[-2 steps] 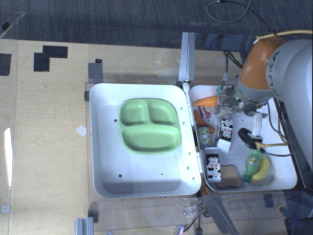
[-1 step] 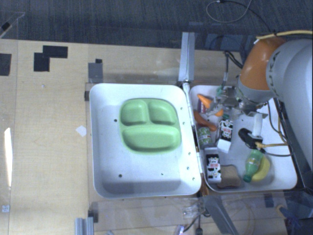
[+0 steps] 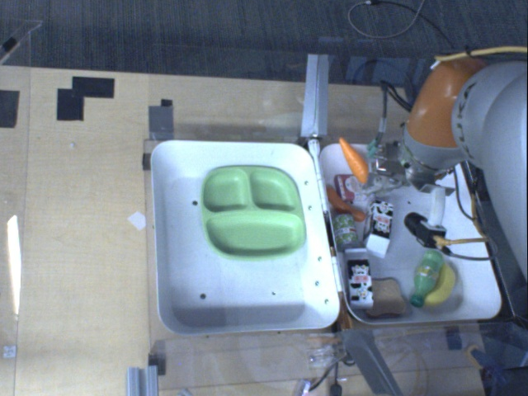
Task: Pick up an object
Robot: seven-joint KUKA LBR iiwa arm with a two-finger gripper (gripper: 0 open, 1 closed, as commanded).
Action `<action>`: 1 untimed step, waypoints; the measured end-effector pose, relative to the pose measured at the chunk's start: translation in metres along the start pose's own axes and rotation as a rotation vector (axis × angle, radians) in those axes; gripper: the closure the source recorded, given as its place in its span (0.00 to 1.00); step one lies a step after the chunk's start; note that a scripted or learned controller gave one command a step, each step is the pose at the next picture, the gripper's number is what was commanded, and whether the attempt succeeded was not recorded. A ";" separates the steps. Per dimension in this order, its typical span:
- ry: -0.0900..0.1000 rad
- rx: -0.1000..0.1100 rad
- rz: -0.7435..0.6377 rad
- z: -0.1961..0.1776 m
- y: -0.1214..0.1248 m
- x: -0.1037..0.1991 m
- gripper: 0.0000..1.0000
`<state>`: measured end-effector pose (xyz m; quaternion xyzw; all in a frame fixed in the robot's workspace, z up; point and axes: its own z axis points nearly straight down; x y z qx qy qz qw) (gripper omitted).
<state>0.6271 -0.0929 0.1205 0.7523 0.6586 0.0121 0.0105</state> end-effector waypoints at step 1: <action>-0.003 0.024 -0.070 -0.122 0.024 0.069 1.00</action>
